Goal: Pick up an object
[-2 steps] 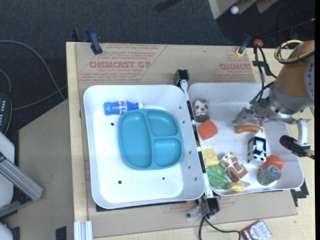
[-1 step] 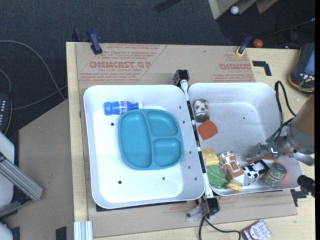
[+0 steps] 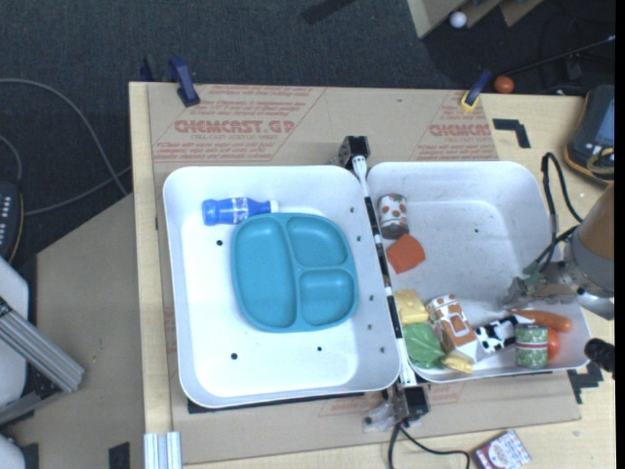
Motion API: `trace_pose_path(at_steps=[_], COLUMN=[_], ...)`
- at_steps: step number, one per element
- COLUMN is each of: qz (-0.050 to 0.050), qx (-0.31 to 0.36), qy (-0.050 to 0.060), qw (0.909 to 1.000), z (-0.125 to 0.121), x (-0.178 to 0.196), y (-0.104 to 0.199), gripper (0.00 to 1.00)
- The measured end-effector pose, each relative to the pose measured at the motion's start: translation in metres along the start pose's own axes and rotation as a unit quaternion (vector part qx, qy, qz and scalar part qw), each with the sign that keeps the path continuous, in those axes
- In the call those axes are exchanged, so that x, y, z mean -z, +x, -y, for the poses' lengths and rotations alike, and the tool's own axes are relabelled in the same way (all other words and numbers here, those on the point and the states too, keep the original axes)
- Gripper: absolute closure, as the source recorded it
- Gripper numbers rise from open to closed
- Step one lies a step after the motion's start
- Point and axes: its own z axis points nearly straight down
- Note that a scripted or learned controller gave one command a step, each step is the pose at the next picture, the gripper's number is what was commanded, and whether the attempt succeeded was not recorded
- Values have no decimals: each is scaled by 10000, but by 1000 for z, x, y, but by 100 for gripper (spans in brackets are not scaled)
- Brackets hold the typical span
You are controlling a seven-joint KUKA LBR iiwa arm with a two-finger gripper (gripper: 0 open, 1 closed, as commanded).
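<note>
Several small items crowd the pincer (image 3: pixel 524 289), which hangs low by the right white plastic bin's (image 3: pixel 459 179) right wall; whether it is spread or pressed together cannot be told. Just beside it lie an orange carrot-like toy (image 3: pixel 549 319), a green-banded cup (image 3: pixel 532 347) and a black-and-white cow figure (image 3: pixel 496 336). Closing there risks nudging neighbours or clipping the wall, since these pieces touch.

Two white bins (image 3: pixel 186 291) sit on the tabletop, the nine-o'clock one holding one blue plate (image 3: pixel 293 269) and one blue bottle (image 3: pixel 234 209), the three-o'clock one (image 3: pixel 469 189) holding about ten small items, among them one orange block (image 3: pixel 405 253) and one cow (image 3: pixel 496 336).
</note>
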Motion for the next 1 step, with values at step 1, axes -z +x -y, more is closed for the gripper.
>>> trace_pose_path(at_steps=[1], qz=[25], qx=[6], qy=[-14], qw=[10000], z=[-80], x=[106], y=[13], gripper=[100])
